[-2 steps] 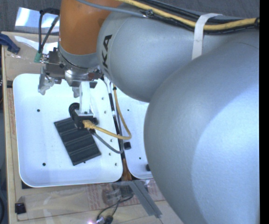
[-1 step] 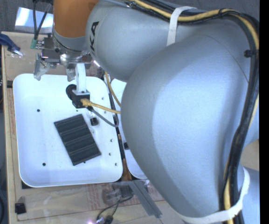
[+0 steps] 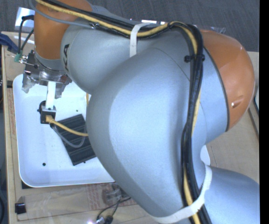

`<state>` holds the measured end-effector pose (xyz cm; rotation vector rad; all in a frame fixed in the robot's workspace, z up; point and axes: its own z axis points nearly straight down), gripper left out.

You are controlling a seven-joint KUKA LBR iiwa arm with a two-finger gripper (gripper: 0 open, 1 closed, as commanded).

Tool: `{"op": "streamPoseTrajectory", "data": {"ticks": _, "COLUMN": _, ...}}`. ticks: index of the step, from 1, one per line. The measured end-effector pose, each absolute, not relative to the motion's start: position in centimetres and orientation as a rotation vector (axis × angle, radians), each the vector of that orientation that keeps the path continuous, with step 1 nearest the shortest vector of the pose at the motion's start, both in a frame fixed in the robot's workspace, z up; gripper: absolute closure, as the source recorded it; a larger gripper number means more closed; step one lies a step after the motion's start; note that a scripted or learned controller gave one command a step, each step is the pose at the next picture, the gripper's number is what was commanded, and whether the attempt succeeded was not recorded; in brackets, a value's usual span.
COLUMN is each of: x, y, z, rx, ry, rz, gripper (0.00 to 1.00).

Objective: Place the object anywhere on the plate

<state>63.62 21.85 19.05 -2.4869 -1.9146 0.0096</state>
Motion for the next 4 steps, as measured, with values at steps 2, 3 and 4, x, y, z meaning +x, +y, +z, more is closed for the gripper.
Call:
{"op": "streamPoseTrajectory", "data": {"ticks": 2, "x": 65.5, "y": 16.7, "z": 22.9, "rx": -2.375, "ry": -2.053, "rz": 0.002, "gripper": 0.0}}
{"op": "streamPoseTrajectory", "data": {"ticks": 3, "x": 54.3, "y": 21.9, "z": 17.9, "rx": -2.599, "ry": -1.76, "rz": 0.013, "gripper": 0.0}}
{"op": "streamPoseTrajectory", "data": {"ticks": 4, "x": 47.9, "y": 15.9, "z": 29.8, "rx": -2.608, "ry": -1.749, "rz": 0.003, "gripper": 0.0}}
